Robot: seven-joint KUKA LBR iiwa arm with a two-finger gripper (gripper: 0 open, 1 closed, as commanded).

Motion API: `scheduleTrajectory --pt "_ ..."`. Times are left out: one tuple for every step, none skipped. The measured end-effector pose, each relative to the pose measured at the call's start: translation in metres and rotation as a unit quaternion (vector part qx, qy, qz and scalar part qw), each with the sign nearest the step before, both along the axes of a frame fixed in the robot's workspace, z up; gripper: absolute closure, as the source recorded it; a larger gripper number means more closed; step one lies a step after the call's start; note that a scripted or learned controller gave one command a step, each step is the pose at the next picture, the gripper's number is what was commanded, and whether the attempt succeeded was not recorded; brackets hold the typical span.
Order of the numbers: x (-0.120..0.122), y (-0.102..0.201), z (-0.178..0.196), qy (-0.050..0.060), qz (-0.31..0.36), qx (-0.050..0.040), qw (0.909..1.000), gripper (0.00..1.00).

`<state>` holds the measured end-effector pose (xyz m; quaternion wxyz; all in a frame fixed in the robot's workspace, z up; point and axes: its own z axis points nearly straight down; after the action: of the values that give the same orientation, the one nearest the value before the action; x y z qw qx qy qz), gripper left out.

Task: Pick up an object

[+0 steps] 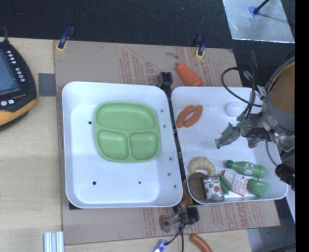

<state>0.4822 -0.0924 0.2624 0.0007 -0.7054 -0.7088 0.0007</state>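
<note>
**Pincer hovering over the right bin's bare middle, toys lying around it**

Two shallow white plastic bins are sitting side by side on a brown cardboard sheet (pixel 117 62) covering the wooden desk (pixel 23 161). The left bin (pixel 78 190) is holding a single pale green three-compartment plastic plate (pixel 127 132), lying flat toward the bin's far half.

The right bin (pixel 206 96) is carrying the graspable toys. An orange sausage ring (pixel 189 115) is lying near the far left corner, and a small white round object (pixel 233 108) is resting toward the far right. Along the near edge, a beige bagel-shaped ring (pixel 201 165) is sitting against a brown round piece (pixel 196 184), with a small red-and-white printed can (pixel 213 188) just beside them. Next to the can, a red-and-white carton (pixel 236 184) and green toy pieces are crowding together, and a green bottle (pixel 245 168) is lying on its side just above them.

The grey pincer (pixel 226 138) is reaching in from the right, its dark fingers pointing left over the bin's open middle, near the green bottle but apart from it. Nothing is showing between the fingers; how far they are spread cannot be told.

Outside the bins, an orange carrot-shaped toy (pixel 188 75) is lying on the cardboard beyond the right bin, and a black-and-orange control pendant (pixel 7 85) is resting at the desk's left.
</note>
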Motion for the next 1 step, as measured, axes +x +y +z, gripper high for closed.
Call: scheduleTrajectory --pt "-0.0062 -0.0075 -0.1346 0.000 0.000 -0.0007 1.0000 0.00"
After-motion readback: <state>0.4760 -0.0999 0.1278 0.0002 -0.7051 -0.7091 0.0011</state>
